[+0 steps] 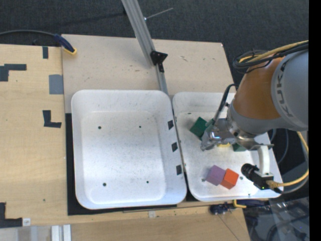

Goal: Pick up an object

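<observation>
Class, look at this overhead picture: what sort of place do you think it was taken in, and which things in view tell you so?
Most likely a robotics lab or test bench. A grey and orange robot arm reaches over two shallow white bins, small coloured blocks such as the purple block lie in the right one, and the wooden bench carries tape marks.

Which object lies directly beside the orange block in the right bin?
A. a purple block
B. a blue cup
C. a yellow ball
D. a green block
A. The purple block touches the orange block near the front of the right bin, while the green block lies apart, farther back near the gripper.
</observation>
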{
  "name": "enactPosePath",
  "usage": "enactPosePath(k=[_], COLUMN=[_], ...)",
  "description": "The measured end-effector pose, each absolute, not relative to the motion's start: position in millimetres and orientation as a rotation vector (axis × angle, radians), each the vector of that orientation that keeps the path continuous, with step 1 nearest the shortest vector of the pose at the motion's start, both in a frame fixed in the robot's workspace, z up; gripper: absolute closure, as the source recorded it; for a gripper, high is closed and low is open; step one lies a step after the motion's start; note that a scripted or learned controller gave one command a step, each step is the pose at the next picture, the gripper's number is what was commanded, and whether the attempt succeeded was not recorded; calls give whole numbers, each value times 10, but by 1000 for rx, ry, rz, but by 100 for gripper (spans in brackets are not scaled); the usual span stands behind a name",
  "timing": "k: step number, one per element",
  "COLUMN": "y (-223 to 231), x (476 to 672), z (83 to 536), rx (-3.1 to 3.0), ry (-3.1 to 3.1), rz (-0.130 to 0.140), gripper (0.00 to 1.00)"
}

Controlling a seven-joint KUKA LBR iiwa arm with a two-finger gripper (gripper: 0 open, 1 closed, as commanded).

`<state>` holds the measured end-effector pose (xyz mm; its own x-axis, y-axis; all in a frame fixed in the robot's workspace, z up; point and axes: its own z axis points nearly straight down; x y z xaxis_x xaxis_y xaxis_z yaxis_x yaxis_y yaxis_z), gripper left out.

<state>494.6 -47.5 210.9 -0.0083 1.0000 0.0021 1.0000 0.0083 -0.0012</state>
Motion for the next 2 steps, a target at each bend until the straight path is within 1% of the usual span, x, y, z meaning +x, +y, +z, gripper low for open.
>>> enactPosePath(k=[1,2], y=[-26,541], x=[4910,4927], z=[2197,2319], rx=[-2212,-2211], ry=[-2228,-2229], rz=[-1,-1], gripper=[100,100])
